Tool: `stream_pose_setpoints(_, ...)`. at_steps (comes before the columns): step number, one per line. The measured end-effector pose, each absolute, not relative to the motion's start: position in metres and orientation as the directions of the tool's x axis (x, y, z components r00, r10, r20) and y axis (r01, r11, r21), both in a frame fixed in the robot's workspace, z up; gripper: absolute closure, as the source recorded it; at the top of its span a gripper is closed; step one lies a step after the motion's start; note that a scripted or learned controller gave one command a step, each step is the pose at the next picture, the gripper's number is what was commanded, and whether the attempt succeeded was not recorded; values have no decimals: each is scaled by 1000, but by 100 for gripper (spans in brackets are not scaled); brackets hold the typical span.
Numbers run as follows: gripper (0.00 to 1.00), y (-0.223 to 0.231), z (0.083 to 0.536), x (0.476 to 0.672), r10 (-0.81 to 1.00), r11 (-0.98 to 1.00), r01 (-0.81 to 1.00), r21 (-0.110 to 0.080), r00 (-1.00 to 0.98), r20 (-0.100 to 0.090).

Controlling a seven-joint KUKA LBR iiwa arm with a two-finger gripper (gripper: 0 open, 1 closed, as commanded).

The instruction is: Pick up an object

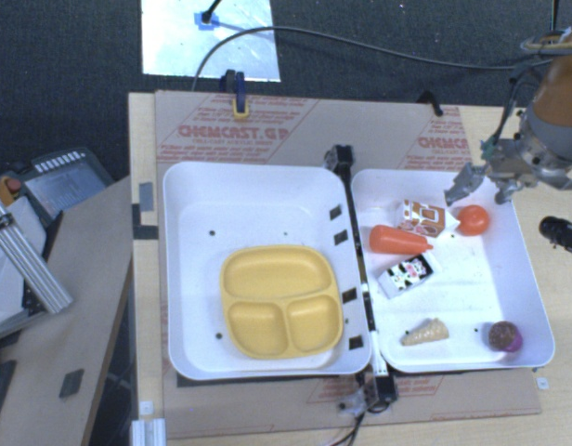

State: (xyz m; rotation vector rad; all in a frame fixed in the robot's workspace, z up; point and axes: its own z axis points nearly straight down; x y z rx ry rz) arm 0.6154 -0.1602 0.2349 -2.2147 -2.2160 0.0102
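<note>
Left bin (188, 249): one yellow divided plate (279, 300), toward its near edge.
Right bin (532, 286): orange carrot (398, 241) by the inner wall; patterned box (422, 217) just beyond it; orange ball (472, 219) near the far edge; black-and-white carton (408, 275) at centre; cone (425, 332) and purple ball (504, 336) along the near edge.
End effector (484, 185): over the right bin's far right corner, fingers spread, nothing between them.

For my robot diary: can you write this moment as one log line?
end effector: open, holding nothing | over right bin, far edge | nearest: orange ball
</note>
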Motion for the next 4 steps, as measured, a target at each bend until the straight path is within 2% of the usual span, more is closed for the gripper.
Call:
stream_pose_setpoints(1, 0, -160, 243, 618, 1000, 3, 1000, 2, -3, 0)
stream_pose_setpoints(2, 0, -161, 186, 612, 1000, 1, 1000, 2, -1, -1)
stream_pose_setpoints(3, 0, -156, 144, 614, 1000, 4, 1000, 2, -4, 0)
stream_pose_setpoints(4, 0, -153, 109, 617, 1000, 3, 1000, 16, -3, -5)
